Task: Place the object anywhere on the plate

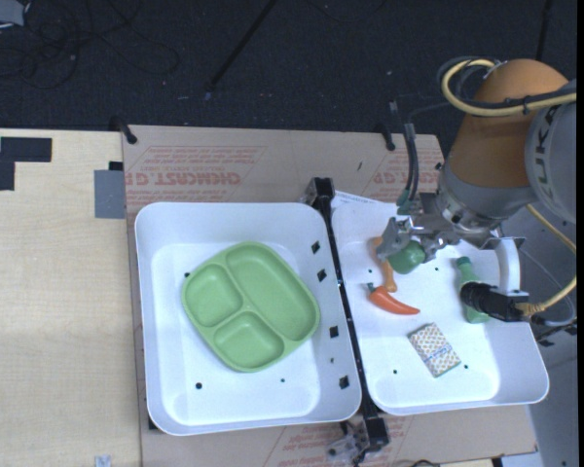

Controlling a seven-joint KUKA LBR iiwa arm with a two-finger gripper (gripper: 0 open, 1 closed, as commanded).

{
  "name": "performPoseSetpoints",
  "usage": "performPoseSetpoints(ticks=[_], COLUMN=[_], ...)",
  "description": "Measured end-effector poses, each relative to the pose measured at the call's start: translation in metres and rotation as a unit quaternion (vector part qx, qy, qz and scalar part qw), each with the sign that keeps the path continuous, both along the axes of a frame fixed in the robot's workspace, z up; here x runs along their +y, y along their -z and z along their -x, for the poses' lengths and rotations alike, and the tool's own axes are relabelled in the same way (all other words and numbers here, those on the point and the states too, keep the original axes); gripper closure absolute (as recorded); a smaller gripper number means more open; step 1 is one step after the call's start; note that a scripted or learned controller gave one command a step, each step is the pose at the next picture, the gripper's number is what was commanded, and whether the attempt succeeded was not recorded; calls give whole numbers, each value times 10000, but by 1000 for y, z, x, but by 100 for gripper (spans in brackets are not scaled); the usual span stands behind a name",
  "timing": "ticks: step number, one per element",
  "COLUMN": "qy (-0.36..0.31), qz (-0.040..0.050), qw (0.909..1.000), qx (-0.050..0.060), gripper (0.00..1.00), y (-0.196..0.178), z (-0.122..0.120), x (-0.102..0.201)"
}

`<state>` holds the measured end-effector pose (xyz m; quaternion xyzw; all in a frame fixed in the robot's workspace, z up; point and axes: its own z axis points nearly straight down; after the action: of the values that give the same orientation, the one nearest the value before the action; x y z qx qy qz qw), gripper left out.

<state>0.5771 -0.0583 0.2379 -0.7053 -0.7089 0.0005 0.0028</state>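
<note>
- right white bin [511, 382]: landmark, on a cardboard sheet [224, 168] over the bench.
- orange-red pepper [393, 304]: inside it, left of middle, lying flat.
- patterned packet [435, 348]: inside it, toward near edge, below-right of the pepper, apart.
- green bottle [470, 290]: inside it, by the right wall, black at its near end.
- left white bin [165, 261]: touching its left wall.

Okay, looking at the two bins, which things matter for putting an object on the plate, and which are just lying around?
For the job:
green plate, in the left bin
gripper
green object at the gripper, probable target; grasp unclear

Lying about, in the right bin:
orange pepper
patterned packet
green bottle
</note>
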Motion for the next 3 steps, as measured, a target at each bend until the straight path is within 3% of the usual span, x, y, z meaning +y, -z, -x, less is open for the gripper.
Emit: performPoseSetpoints(ticks=[3], qy=[0], qz=[6], qw=[10000], qx=[-8], gripper=[100], y=[-3], z=[-9], x=[164])
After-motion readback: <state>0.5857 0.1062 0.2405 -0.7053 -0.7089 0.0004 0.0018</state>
